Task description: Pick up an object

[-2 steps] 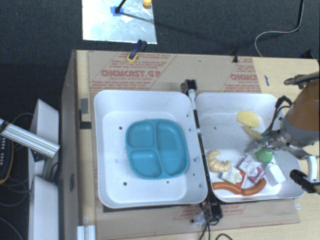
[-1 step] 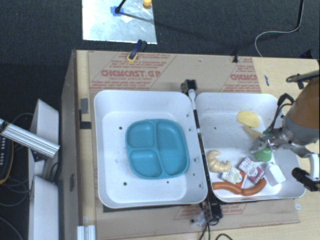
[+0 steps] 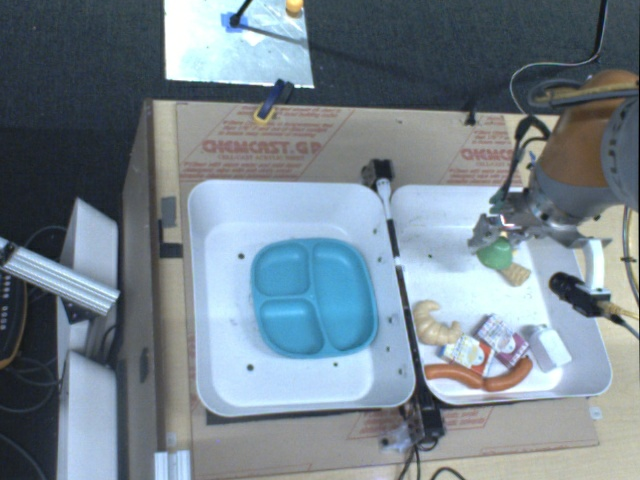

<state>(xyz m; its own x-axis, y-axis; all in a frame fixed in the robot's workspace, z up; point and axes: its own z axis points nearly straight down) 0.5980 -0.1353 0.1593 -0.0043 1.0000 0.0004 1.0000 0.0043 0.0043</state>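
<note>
Over the right bin, the gripper hangs low, just above a green toy near the bin's back part. I cannot tell if it is pinching anything. A small tan piece lies beside the green toy. Closer to the front lie a croissant, a hot dog and little boxes. A blue plate sits in the left bin.

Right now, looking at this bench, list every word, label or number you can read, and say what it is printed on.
"CHEMCAST GP": red print on the brown board under the bins, at its left rear.
The same red print at the board's right rear: cut off by the arm, unreadable.
Small food packets in the right bin: printing too small to read.
</note>
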